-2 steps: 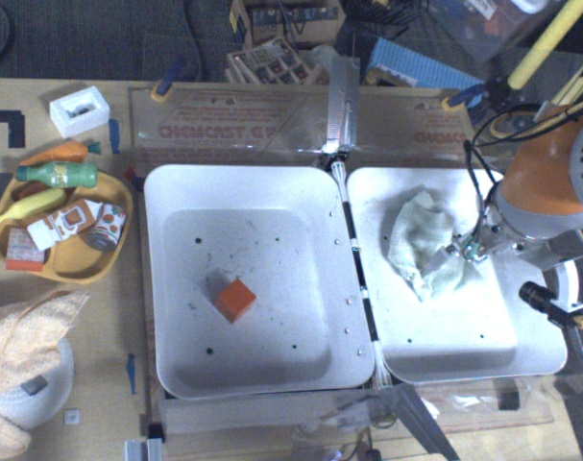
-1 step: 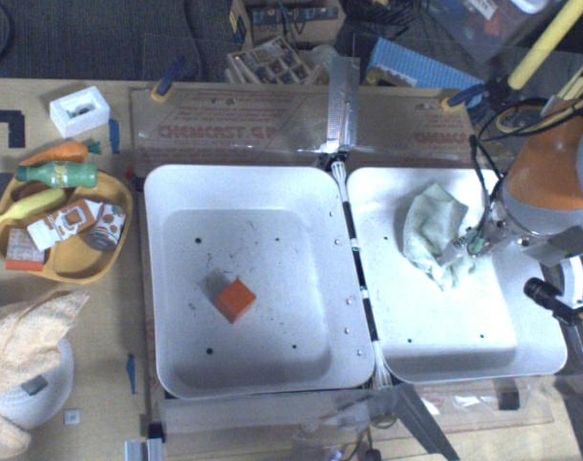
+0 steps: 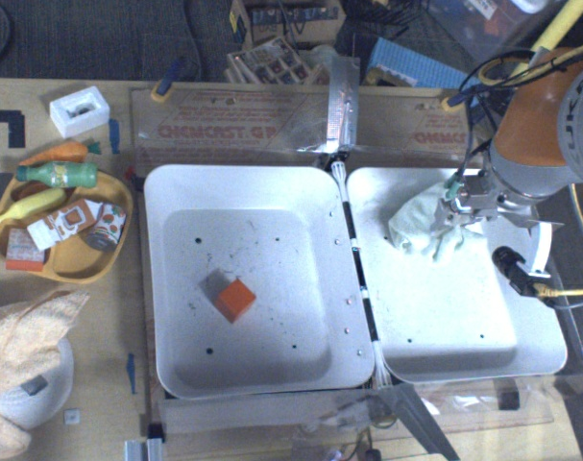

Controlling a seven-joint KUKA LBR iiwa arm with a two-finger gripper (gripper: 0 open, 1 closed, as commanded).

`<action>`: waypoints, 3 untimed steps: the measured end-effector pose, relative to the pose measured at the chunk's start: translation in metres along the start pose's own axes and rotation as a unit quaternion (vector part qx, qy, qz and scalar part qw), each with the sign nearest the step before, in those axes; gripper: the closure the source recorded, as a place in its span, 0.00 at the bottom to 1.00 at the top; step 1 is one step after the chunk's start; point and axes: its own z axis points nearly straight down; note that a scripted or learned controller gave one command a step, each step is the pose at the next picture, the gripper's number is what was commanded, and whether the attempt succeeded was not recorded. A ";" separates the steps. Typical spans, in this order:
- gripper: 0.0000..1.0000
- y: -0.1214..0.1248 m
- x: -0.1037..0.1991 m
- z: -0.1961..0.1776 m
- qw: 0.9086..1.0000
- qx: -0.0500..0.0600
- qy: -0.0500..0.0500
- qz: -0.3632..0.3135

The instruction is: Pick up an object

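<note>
A crumpled pale green-white cloth point(image 3: 418, 225) lies in the right bin point(image 3: 464, 344), toward its far left part. My gripper point(image 3: 461, 211) is right at the cloth's right end, touching it, and the cloth bunches up around the tip and hides it. An orange cube point(image 3: 237, 299) sits in the left bin point(image 3: 185, 209), a little left of its middle, next to a small grey block point(image 3: 215, 283).
A yellow bowl point(image 3: 107, 255) of toy food stands left of the bins, with a beige cloth point(image 3: 27, 339) below it. A cardboard wall point(image 3: 233, 123) runs behind both bins. A black cable connector point(image 3: 514, 265) hangs over the right bin's right side.
</note>
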 end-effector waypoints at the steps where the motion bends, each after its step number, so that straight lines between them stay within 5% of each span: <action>1: 1.00 0.045 0.013 -0.042 0.976 -0.002 -0.001 -0.216; 2: 1.00 0.073 0.033 -0.038 0.985 -0.001 0.000 -0.174; 3: 1.00 0.072 0.070 -0.028 0.984 0.001 0.000 0.181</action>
